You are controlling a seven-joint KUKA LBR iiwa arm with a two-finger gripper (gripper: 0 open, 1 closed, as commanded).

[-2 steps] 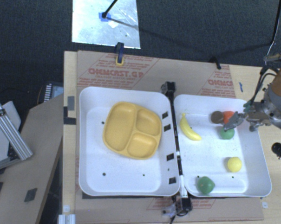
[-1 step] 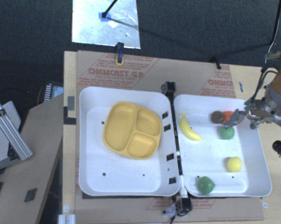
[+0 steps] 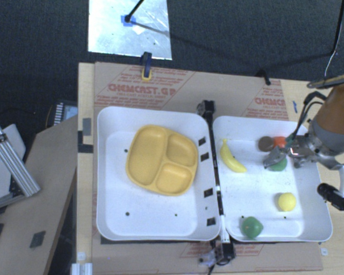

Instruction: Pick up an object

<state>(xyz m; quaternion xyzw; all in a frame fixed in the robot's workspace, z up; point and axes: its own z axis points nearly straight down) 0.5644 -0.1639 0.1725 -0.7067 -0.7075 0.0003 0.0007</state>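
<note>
In the right bin (image 3: 310,228) lie a yellow banana (image 3: 232,159), a yellow ball (image 3: 286,201), a green object (image 3: 251,226) near the front, and a cluster of a brown round piece (image 3: 266,143), an orange piece (image 3: 279,141) and a green piece (image 3: 278,164). My gripper (image 3: 275,158) reaches in from the right and is down at that cluster, right over the green piece. The arm's orange band (image 3: 338,110) sits above the bin's right side.
The left bin (image 3: 109,217) holds a yellow divided plate (image 3: 161,160). A black divider (image 3: 212,164) runs between the bins. Cardboard (image 3: 163,88) lies under both bins. A metal frame (image 3: 9,161) stands at the far left.
</note>
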